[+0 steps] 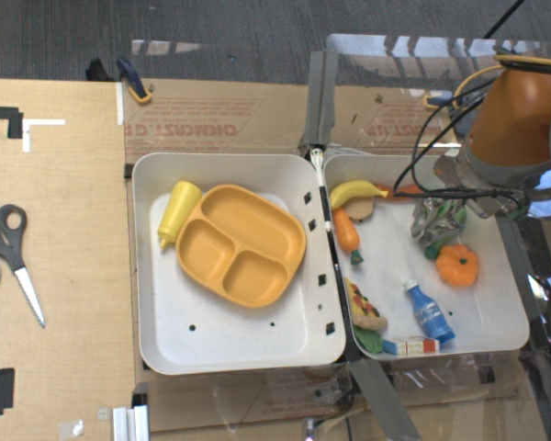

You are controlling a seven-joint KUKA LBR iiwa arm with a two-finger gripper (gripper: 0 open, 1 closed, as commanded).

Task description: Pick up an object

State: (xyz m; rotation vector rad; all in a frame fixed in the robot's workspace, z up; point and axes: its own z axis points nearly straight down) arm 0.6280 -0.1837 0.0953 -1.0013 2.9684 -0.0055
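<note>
At about two o'clock in the view, the grey arm with its orange band [523, 108] reaches down into the right bin [505, 338], and the jaws [438, 226] sit among a crumpled grey-green object [432, 232]; how far they are parted, or whether they grip it, I cannot tell. Just at four o'clock from that object lies a small orange pumpkin [457, 266], close beside it. At the bin's ten o'clock corner rests a yellow banana [356, 192], with an orange carrot [346, 231] just below it along the left wall. Toward six o'clock lies a blue bottle [430, 314], and at the seven o'clock corner a heap of small toy foods [365, 315] lies against the wall. The left bin [165, 338] holds a yellow-orange divided plate [241, 244], tilted, with a yellow bottle [177, 211] touching its nine o'clock edge. On the surface [55, 246] at nine o'clock lie scissors [16, 257].
</note>
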